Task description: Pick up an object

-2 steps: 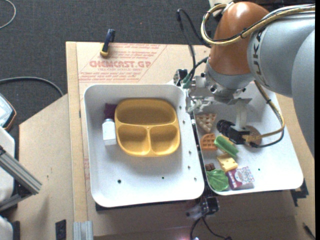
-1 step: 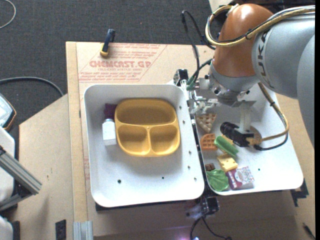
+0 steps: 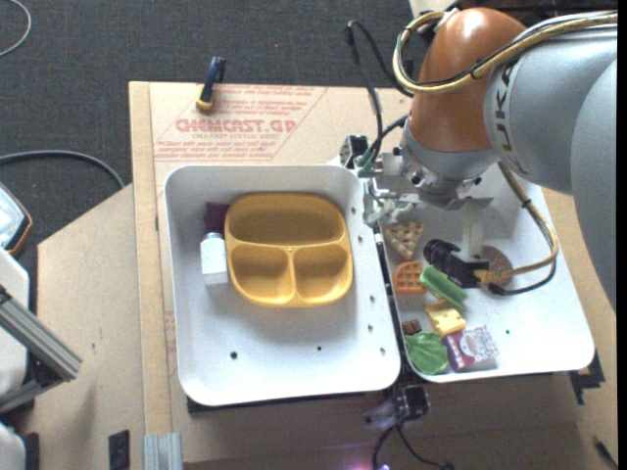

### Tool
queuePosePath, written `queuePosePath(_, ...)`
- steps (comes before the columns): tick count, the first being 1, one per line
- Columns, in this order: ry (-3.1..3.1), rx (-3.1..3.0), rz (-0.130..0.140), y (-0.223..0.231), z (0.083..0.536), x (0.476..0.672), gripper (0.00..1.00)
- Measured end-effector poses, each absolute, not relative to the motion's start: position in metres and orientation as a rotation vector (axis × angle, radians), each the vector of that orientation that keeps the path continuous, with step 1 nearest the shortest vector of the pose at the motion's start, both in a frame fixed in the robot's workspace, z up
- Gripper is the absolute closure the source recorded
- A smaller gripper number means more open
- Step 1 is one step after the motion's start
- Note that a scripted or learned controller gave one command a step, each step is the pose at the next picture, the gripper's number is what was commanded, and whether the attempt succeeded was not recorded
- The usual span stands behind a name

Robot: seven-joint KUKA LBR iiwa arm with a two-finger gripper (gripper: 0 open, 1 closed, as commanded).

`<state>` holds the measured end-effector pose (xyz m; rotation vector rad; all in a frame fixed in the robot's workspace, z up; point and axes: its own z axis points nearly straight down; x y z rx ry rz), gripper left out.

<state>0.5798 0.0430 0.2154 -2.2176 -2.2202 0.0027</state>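
Camera view: arm (image 3: 529, 76) reaches in from right, orange band uppermost, wrist bent down over right bin (image 3: 558, 311) top-left corner. Gripper (image 3: 384, 207) sits low by the bins' divider; can't tell jaw state. Objects lie just below it: waffle (image 3: 409, 276), green piece (image 3: 443, 285), cheese (image 3: 446, 317). Yellow divided plate (image 3: 289, 248) in left bin (image 3: 196, 341).

You've got the yellow three-compartment plastic tray (image 3: 289, 249) sitting toward the back of the left white bin (image 3: 245, 360), small white bottle (image 3: 214, 258) touching its left side. In the right white bin (image 3: 549, 321), the orange waffle toy (image 3: 409, 276) lies near the left wall, green leaf-shaped toy (image 3: 425, 352) in the front-left corner.
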Motion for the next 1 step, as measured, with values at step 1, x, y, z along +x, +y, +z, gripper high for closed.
queuePosePath(1,-2.222,-2.222,-0.002,0.0347,0.2281,0.5747,1.0)
